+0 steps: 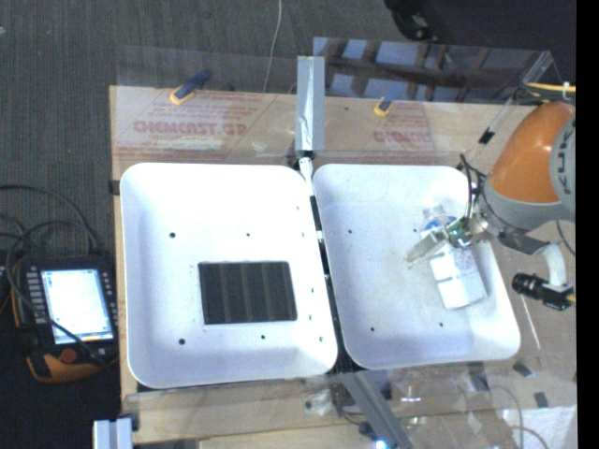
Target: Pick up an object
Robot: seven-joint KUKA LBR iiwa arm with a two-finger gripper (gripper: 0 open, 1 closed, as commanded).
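From above, the bench [234, 124] carries two shallow white bins side by side. The left bin [159, 204] has a dark ribbed rectangular pad [247, 292] lying flat a little below its middle, well clear of the walls.

The right bin [374, 213] is where the arm [529, 166] is working. It comes in from the right, its orange band sitting above the bin's right-hand wall, and the gripper [440, 239] hangs over the right half of that bin. Under and around it lies a clear plastic bottle [457, 274] with a white label, on its side on the bin floor, its white end pointing toward the near right corner. The gripper sits right at the bottle's upper end, touching or just above it; the clear plastic and the metal parts blur together, so I cannot tell how the gripper is set or whether it has hold of the bottle.

Off the bench to the left, a handheld control pendant [70, 307] with a lit screen rests on the dark floor with its cables.
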